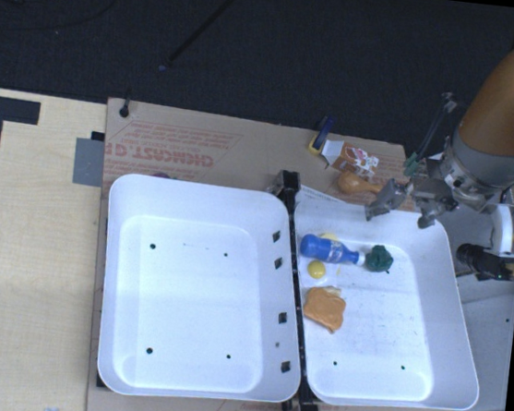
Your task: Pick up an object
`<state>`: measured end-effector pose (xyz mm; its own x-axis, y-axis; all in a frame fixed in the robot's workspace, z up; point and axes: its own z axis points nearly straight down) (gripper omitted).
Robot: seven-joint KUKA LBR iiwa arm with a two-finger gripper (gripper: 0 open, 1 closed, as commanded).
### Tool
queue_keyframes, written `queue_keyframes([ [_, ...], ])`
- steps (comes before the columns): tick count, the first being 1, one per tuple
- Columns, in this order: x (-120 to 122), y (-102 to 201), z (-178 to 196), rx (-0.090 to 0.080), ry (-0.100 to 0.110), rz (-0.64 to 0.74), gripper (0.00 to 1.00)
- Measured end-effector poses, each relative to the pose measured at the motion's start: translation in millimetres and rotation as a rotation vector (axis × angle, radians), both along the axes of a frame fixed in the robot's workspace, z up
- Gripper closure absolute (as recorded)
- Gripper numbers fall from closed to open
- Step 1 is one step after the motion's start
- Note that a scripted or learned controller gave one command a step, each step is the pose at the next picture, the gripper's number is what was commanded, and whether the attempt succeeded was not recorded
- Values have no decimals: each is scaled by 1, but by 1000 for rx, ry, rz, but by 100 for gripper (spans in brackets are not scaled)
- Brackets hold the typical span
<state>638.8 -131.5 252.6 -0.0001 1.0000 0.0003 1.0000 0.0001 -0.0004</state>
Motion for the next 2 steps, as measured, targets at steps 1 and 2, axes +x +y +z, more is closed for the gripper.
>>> queue_keyframes([
  [1, 0, 22, -159, 2, 20, 1, 0],
  [2, 4, 21, -140, 1, 5, -2, 100],
])
